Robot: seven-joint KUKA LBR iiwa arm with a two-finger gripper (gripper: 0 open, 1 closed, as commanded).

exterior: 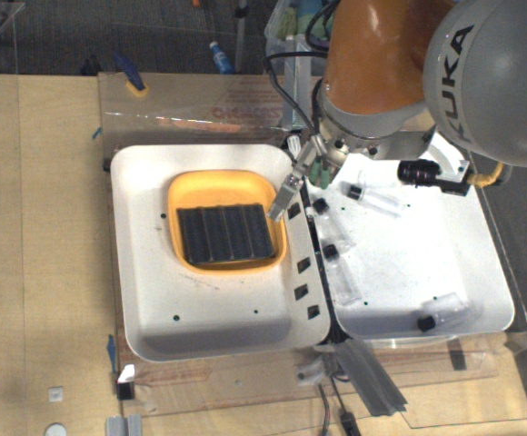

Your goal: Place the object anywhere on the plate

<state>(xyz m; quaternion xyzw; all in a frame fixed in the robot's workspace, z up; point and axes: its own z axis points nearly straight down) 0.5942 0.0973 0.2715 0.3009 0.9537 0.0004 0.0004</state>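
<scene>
The dark ribbed rectangular object (224, 233) lies flat on the yellow plate (218, 189) in the left bin (145, 243). The gripper (286, 198) hangs just at the object's two o'clock, over the plate's right rim, holding nothing; whether it is open or closed cannot be told.

— What did the arm (482, 71) look like?
— Grey and rounded, with black KUKA lettering, a broad orange band (382, 39), black cables (291, 62) and slim metal fingers (286, 198).
</scene>
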